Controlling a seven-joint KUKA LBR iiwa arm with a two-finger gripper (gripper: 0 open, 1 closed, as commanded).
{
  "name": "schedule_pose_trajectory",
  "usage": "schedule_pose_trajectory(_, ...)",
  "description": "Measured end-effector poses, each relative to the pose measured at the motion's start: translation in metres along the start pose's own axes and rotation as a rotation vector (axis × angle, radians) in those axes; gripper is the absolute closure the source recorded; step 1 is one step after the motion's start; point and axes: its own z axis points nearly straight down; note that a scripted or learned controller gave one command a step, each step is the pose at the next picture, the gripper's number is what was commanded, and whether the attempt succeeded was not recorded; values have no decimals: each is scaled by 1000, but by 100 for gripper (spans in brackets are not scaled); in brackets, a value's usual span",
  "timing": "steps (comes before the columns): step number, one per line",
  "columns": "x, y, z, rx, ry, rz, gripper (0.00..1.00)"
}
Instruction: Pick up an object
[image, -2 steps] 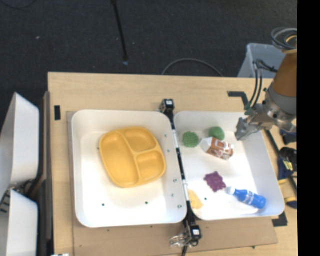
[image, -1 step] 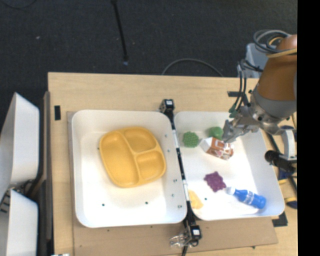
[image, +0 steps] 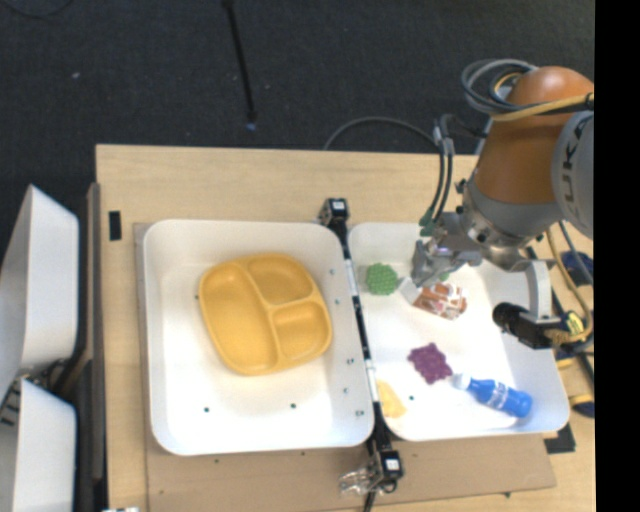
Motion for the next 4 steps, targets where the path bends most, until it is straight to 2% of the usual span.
schedule_pose_trajectory(2,96,-21,25,2,-1,1,100)
schedule_pose_trajectory(3,145,-14,22,0,-2,0,100)
schedule_pose_trajectory(4,142,-15,23,1,-2,5,0)
